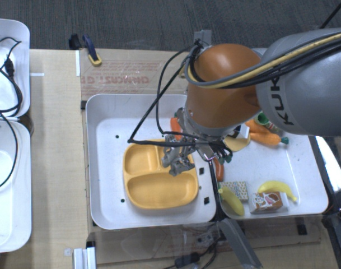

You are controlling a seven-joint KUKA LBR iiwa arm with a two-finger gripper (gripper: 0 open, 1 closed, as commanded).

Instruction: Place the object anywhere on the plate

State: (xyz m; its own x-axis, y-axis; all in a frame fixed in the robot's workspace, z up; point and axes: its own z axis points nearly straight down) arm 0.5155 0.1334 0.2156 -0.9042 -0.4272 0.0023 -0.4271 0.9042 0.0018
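A grey robot arm with an orange band reached in from the right and hung over two white bins set side by side on a tan surface. Its jaws sat low over the upper right part of a yellow plate, near the ridge between the plate's sections; whether they were apart, together or clamped on anything could not be told, since the metal there read as one dark cluster. The plate, one in number and divided into three sections, lay in the left bin toward its right wall, leaving a wide band of bare white floor along that bin's left and top edges. The right bin held the loose items: one carrot near the top, one banana, one small brown carton, one speckled block, one yellow-green fruit against the dividing wall, and one pale wedge half under the wrist. Open floor remained in the middle and right of that bin. Black cables looped from the wrist across the left bin's top edge.
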